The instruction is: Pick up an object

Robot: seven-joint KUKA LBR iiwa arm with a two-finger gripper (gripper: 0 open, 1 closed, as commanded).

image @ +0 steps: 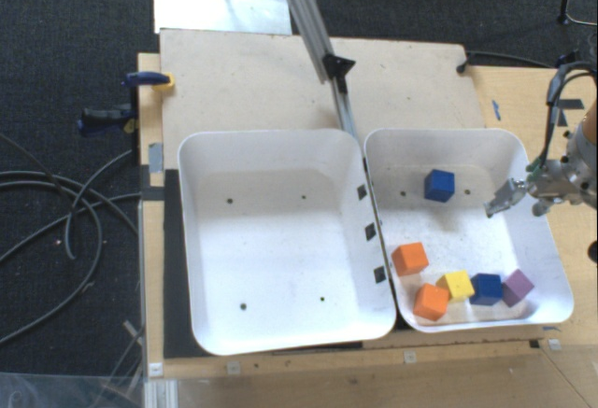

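The gripper [505, 200] is hanging over the right bin's [467, 143] right edge, whether spread or pressed together I cannot tell, while a blue cube [439, 185] is sitting mid-bin and five more cubes [459, 285] are clustering along its near edge.

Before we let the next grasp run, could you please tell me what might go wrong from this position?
1. The claw sits at the right bin's right wall, so a descent here could strike the rim.
2. The yellow cube, a blue cube, the purple cube and an orange cube crowd the near corner; a grasp there may catch two or slip.
3. The lone blue cube seems the safer target.
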